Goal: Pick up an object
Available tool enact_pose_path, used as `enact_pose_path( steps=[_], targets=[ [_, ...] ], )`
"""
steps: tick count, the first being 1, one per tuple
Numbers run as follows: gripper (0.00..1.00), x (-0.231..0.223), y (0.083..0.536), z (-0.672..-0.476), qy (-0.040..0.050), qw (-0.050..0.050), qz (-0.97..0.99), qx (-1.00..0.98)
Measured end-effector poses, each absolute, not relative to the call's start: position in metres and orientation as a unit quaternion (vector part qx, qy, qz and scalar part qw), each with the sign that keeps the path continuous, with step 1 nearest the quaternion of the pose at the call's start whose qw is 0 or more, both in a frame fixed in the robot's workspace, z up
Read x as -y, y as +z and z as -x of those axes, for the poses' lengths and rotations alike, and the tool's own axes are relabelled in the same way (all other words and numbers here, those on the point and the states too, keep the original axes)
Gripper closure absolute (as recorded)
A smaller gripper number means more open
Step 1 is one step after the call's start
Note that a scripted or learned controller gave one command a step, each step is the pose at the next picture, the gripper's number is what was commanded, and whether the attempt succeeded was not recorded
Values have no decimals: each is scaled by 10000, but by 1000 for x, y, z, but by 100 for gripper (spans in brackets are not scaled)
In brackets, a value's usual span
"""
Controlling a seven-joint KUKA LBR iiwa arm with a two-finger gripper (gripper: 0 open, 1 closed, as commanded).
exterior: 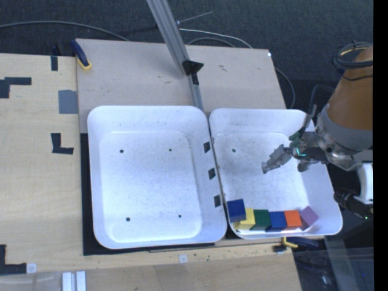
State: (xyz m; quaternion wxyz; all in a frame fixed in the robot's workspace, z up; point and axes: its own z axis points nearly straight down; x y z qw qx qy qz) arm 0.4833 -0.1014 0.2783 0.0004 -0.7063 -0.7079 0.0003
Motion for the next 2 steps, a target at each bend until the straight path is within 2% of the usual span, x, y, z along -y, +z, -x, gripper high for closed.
enact_pose_path(
  steps=[2],
  targets=[
    [0, 103, 303, -483, -5, -1, 7060, 7082]
  ],
)
